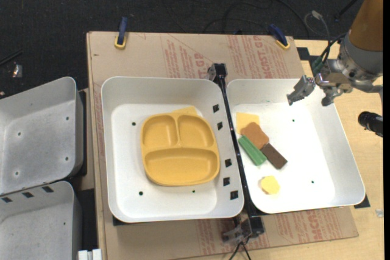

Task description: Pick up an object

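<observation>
Pincer hovered over right bin top edge, fingers spread, gripping nothing. Green block, brown bar, yellow lump lay in right bin. Yellow tray in left bin.

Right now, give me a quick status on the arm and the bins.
End effector above the right bin's far edge, nothing between its fingers. Small items clustered at that bin's left: green block, brown bar. Yellow tray in left bin.
</observation>
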{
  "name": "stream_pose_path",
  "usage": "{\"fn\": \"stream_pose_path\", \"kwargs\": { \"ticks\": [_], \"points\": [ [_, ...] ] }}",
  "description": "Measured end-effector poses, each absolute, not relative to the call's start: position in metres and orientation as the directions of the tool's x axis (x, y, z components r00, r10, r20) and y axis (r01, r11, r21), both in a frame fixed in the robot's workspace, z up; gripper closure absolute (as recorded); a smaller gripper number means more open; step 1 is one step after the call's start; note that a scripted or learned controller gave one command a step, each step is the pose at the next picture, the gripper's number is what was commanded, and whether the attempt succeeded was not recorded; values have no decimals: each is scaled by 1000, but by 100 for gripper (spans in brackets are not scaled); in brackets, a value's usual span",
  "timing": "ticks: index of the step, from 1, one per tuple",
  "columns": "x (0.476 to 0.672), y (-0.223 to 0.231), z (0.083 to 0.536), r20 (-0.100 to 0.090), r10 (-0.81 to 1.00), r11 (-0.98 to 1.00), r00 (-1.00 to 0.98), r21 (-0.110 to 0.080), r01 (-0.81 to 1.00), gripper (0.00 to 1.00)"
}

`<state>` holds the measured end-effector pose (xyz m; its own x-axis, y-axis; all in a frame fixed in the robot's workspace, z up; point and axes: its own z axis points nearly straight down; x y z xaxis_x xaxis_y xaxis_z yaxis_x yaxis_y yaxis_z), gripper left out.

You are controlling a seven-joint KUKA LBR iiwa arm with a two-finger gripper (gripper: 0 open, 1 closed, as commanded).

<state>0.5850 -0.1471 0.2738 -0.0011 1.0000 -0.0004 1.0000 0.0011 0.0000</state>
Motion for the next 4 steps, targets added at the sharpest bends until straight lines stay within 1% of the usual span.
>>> {"fn": "stream_pose_path", "kwargs": {
  "ticks": [1, 2, 3, 4],
  "points": [
    [592, -149, 228, 0, 1000, 0, 0, -4, 1000, 0],
    [586, -141, 179, 1, 1000, 0, 0, -5, 1000, 0],
    [579, -134, 118, 2, 1000, 0, 1, -7, 1000, 0],
    [582, -134, 132, -1, 1000, -1, 1, 1, 1000, 100]
  ]
}}
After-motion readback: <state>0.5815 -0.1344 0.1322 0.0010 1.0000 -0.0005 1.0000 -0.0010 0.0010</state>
